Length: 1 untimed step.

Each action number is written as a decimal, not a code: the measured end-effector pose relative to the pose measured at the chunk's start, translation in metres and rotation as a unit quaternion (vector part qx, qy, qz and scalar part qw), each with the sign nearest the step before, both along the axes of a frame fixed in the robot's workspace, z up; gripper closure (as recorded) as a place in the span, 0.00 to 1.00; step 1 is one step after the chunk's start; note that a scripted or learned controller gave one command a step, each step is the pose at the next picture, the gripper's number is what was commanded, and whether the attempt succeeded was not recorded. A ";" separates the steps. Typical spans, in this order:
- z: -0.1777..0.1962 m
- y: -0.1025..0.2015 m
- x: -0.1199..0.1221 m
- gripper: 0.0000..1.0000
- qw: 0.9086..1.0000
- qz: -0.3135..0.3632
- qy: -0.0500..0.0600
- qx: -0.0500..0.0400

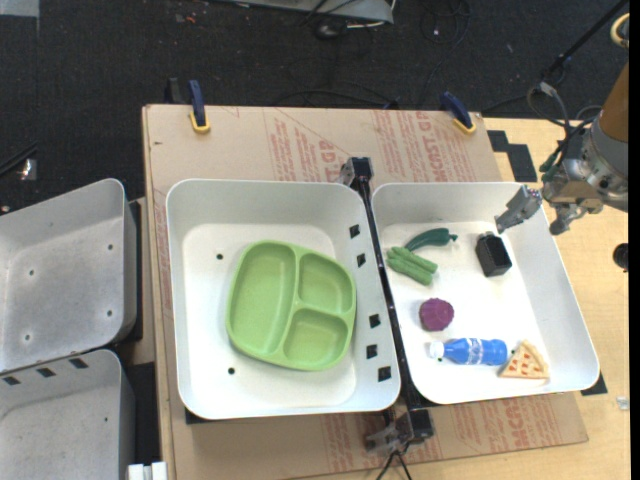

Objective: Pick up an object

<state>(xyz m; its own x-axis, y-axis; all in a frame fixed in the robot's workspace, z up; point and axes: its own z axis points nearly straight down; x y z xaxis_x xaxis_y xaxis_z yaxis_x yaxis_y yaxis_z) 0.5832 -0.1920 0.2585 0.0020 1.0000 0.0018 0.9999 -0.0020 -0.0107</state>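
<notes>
Toys in the right bin, hand above its far corner

Pizza slice [524, 362], a flat triangle, lies nearest, beside a blue bottle [474, 351]. Farther back: a round purple lump [436, 314], ridged green pods [412, 263], a dark pepper [431, 237], a black block [492, 254]. Hand [536, 211] hovers open, holding nothing. Left bin [190, 298] holds a smooth green tray [292, 306].

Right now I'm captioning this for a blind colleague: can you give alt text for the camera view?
A gripper hovers open over the right bin, above a black block, green beans, purple ball, blue bottle and pizza slice. The left bin holds a green divided plate.
</notes>
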 end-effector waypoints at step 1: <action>0.006 0.001 0.002 0.00 1.000 0.001 -0.005 -0.001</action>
<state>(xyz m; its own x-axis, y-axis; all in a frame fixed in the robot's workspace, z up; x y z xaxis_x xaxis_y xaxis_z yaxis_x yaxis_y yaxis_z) 0.5854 -0.1914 0.2648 -0.0009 1.0000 -0.0006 1.0000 0.0009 0.0001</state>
